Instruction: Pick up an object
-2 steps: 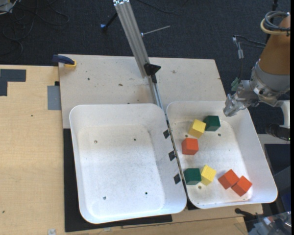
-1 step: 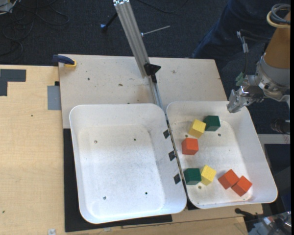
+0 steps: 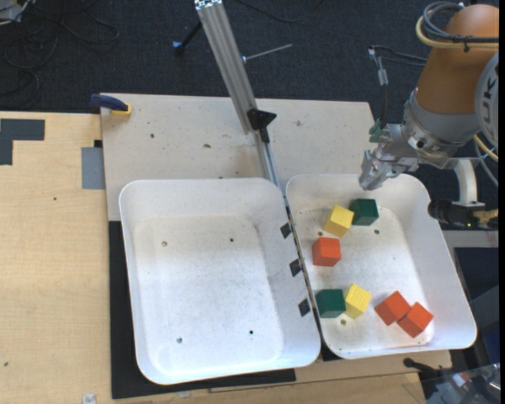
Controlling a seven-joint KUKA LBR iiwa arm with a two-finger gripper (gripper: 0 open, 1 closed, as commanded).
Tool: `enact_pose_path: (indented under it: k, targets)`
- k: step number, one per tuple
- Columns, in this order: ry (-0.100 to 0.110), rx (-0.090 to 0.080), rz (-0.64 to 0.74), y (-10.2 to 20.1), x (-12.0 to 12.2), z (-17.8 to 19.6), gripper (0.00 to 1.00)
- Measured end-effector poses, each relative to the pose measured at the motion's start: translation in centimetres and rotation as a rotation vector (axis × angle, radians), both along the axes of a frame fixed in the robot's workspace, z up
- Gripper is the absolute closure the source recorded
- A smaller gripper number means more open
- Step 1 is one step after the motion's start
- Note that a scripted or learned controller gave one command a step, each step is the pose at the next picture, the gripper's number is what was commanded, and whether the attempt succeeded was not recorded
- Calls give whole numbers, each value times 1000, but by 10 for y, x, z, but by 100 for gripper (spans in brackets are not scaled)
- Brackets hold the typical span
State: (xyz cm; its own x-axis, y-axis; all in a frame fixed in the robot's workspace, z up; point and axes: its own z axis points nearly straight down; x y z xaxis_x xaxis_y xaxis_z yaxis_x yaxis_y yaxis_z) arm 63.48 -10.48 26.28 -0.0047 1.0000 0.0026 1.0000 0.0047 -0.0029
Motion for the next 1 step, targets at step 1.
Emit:
enact_pose_path:
  k: [1]
  targets:
    - [1, 0, -1, 46, -8, -4, 100]
